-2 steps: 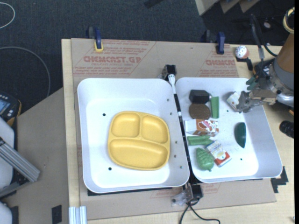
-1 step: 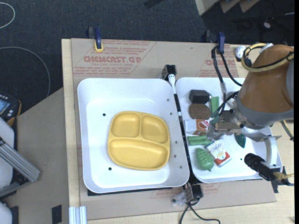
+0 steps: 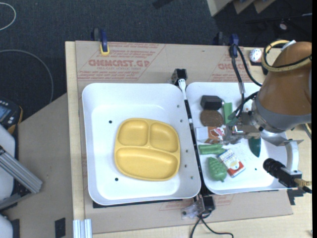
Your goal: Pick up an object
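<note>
Objects for picking lie heaped in the right bin point(image 3: 257, 180): a black block point(image 3: 211, 102), a brown disc point(image 3: 212, 118), a green stick point(image 3: 210, 149), a knobbly green toy point(image 3: 216, 168), a red-and-white packet point(image 3: 232, 163), a dark green piece point(image 3: 255, 146). Left bin point(image 3: 96, 148) carries a yellow divided tray point(image 3: 147, 149). Hand point(image 3: 237, 129) low over the middle of the heap, near the brown disc and packets. Cannot tell how the hand is set; metal parts blur together. Nothing seen lifted. Judgement: reach done, grasp and lift still to do. Clutter crowds the target; a clean grip looks uncertain.
</note>
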`<state>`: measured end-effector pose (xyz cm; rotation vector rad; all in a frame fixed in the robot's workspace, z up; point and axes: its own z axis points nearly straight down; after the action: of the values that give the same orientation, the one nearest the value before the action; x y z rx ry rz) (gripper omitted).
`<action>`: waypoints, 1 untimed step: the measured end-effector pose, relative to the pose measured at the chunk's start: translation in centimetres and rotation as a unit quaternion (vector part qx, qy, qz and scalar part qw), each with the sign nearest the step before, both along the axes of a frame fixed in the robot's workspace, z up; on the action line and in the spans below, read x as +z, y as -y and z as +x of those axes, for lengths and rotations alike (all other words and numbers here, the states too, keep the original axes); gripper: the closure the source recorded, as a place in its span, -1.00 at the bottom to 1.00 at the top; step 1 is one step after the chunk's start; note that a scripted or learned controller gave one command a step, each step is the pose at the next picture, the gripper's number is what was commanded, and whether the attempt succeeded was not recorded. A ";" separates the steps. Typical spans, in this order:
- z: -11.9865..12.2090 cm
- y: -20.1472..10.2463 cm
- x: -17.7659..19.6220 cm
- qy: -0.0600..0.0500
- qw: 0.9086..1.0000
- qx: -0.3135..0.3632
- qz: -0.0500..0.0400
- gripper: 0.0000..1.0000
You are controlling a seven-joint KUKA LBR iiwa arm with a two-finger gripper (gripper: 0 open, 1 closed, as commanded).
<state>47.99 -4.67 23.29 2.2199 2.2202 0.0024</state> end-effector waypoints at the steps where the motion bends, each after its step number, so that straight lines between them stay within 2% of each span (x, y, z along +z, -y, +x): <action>1: -0.2 -9.0 -5.1 -0.005 1.000 0.004 0.002 1.00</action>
<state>47.78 4.28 18.15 2.2173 2.2375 -0.0052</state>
